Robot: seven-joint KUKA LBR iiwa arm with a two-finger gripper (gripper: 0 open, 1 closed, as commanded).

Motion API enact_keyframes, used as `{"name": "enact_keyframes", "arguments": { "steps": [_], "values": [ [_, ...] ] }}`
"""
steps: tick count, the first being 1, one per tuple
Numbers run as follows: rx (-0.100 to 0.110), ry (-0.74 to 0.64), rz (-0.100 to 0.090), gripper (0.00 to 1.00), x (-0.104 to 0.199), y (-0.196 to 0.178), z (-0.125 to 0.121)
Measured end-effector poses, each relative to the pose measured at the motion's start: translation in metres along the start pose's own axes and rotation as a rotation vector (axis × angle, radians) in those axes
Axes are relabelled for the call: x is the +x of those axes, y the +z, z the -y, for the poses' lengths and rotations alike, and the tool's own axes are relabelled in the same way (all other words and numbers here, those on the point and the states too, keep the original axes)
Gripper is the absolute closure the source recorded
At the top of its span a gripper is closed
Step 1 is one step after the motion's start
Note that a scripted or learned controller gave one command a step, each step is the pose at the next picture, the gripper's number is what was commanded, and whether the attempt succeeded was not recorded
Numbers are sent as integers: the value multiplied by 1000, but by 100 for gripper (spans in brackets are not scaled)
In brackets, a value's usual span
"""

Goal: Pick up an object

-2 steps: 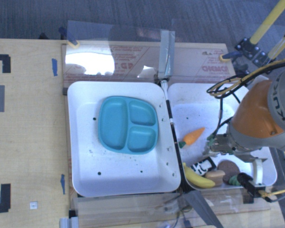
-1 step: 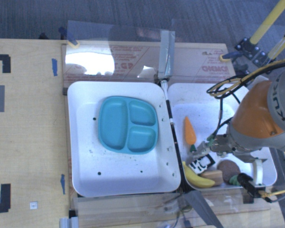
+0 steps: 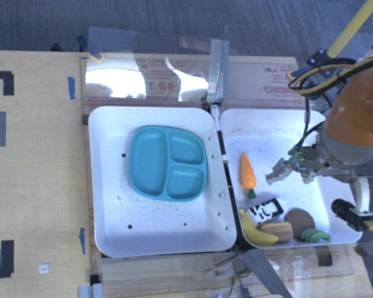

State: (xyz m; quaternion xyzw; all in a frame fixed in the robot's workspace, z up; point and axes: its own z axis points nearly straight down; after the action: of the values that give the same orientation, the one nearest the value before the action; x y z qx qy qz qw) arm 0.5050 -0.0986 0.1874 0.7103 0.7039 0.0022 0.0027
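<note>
**End effector above the right bin, toys along its near edge**

At the far left, the pale wooden surface (image 3: 37, 166) carries black corner marks and a few strips of blue tape. Next comes the left bin (image 3: 112, 222), a shallow white tray with rounded corners. A blue divided plate (image 3: 168, 162) lies flat in its upper middle part, with one long compartment on the left and two smaller ones on the right. Small dark specks dot the bin floor around it.

The right bin (image 3: 267, 129) sits just beside the left one, their rims meeting along a dark seam. An orange carrot (image 3: 247, 171) lies close to this bin's left wall, pointing up and down in the view, apart from the other toys. Below it, along the near edge, several things crowd together: a yellow banana (image 3: 253, 231) curves in the lower left corner, a small black-and-white piece (image 3: 265, 210) lies just above it, a tan bread-like piece (image 3: 278, 228) touches the banana's right end, a brown rounded object (image 3: 299, 218) sits beside that, and a green piece (image 3: 314, 234) lies at the far right of the row.

The end effector (image 3: 285, 168) hangs over the middle of the right bin, to the right of the carrot and above the crowded row. Its grey fingers are spread apart with nothing between them. Behind it the arm's orange band (image 3: 357, 110) rises toward the right, with black and yellow cables looping above.
</note>
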Motion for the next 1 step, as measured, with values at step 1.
{"name": "enact_keyframes", "arguments": {
  "steps": [1],
  "values": [
    [-15,-151,5,0,-5,80,-48]
  ]
}}
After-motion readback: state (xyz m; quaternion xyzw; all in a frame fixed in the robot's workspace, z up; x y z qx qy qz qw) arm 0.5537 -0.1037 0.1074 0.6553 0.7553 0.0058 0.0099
